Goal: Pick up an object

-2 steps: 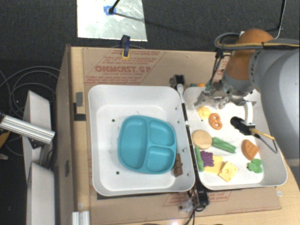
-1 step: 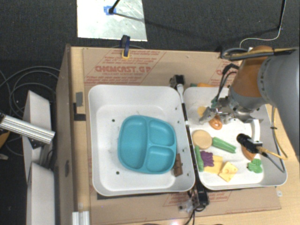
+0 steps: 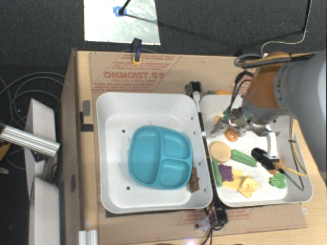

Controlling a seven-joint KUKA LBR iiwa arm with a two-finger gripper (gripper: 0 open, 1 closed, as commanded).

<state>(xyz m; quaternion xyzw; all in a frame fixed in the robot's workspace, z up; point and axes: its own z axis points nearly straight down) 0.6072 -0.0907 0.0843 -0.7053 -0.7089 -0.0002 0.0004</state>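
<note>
Left bin (image 3: 110, 137) holds a blue divided plate (image 3: 160, 157), well left of the gripper (image 3: 232, 124). The gripper hangs low in the right bin (image 3: 301, 190), just above a small orange ring (image 3: 232, 135); a tan disc (image 3: 220, 150) and green pod (image 3: 243, 157) lie just below it. Step, as judged: descent to grasp. Whether the gripper is open cannot be told. Next: close on the ring, then lift.

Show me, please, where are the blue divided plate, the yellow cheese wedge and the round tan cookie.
Blue divided plate (image 3: 160, 156), camera view, centre ridge.
Yellow cheese wedge (image 3: 249, 187), camera view, top face.
Round tan cookie (image 3: 220, 151), camera view, middle.
</note>
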